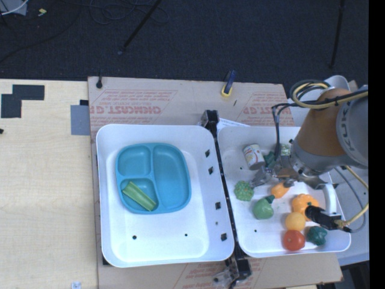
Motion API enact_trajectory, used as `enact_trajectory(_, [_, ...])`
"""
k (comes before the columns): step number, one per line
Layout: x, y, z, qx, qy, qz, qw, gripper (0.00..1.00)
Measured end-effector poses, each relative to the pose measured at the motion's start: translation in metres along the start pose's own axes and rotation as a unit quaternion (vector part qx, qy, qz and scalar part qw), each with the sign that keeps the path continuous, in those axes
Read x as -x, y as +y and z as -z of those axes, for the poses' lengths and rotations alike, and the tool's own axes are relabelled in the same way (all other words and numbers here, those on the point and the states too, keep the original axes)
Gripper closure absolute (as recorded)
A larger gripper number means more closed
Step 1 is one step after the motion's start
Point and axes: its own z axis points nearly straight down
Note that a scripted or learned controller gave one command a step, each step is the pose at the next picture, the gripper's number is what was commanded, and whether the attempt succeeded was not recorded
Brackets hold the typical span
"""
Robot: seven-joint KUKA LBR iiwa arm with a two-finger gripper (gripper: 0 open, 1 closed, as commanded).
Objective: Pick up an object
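A dark carpeted floor (198,29) fills the top of the view, with thin cables (120,5) lying in loops across it and a dark rod (144,18) slanting down over it. Below it runs a pale wooden surface (42,191), marked near its left end with black patches (21,98) and a grey square (79,119). A sheet of brown cardboard (156,104) printed with red lettering lies on the surface, and a blue and yellow clamp (228,84) grips its far edge. The light is even and throws soft shadows.
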Motion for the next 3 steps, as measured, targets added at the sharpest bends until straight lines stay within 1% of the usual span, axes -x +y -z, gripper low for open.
enact_trajectory(1, [0.001, 0.009, -0.01, 0.012, -0.002, 0.0, 0.9999, 0.0])
enact_trajectory(2, [0.001, 0.006, -0.006, 0.006, -0.001, -0.003, 1.0, 1.0])
enact_trajectory(3, [-0.002, 0.01, 0.038, -0.001, 0.001, 0.0, 1.0, 1.0])
